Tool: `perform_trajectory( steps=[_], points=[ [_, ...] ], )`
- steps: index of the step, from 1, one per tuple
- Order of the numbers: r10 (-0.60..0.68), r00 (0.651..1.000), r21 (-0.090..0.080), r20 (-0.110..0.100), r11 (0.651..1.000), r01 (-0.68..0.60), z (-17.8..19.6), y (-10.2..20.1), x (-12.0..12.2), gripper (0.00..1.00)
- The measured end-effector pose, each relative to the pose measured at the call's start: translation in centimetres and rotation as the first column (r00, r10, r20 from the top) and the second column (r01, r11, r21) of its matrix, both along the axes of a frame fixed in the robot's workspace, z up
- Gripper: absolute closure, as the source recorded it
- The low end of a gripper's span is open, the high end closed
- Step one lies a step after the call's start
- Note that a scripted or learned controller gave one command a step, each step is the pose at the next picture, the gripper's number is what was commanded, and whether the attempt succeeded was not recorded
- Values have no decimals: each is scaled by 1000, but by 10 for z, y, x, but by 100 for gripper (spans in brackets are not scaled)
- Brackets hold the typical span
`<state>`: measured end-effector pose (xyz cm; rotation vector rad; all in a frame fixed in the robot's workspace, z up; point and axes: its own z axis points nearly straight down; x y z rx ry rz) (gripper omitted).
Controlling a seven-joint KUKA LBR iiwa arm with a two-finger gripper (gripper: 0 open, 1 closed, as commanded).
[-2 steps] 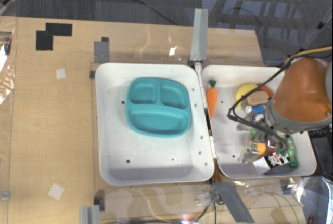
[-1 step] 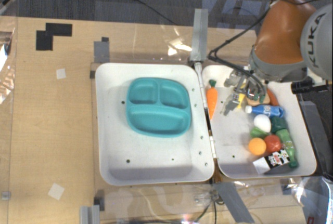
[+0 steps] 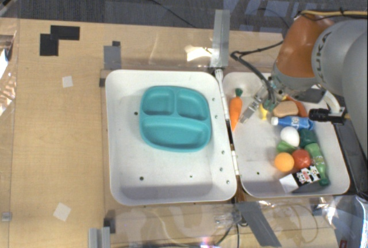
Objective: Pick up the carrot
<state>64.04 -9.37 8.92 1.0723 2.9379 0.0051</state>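
Observation:
The carrot (image 3: 236, 111) is orange with a green top and lies along the left wall of the right bin (image 3: 256, 180), top pointing away. My gripper (image 3: 251, 109) hangs just right of the carrot, low over the bin floor, and slants down to the left. Its silver fingers (image 3: 246, 115) look slightly open, with nothing between them. The carrot lies beside the gripper, not in its grasp. The grey arm with its orange band (image 3: 299, 48) reaches in from the upper right.
A teal divided plate (image 3: 175, 117) sits in the left bin (image 3: 123, 183). Right of the gripper lie a brown bread piece (image 3: 286, 107), a blue bottle (image 3: 293, 122), a white egg (image 3: 289, 137), a red tomato (image 3: 301, 157), an orange (image 3: 283, 161), green pieces (image 3: 316, 155) and a black-and-white box (image 3: 306, 176).

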Motion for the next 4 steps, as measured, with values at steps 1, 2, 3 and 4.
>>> perform_trajectory(
  steps=[1, 2, 3, 4],
  points=[
    [35, 999, 1, -8, 999, -35, 14, -5, -98, 0],
    [79, 997, -1, 3, 997, -79, 1, -22, -146, 0],
    [82, 997, -2, 13, 997, -82, 14, -21, -142, 100],
    [-287, 958, 6, -6, 958, 287, 98, 45, -141, 100]
  ],
)
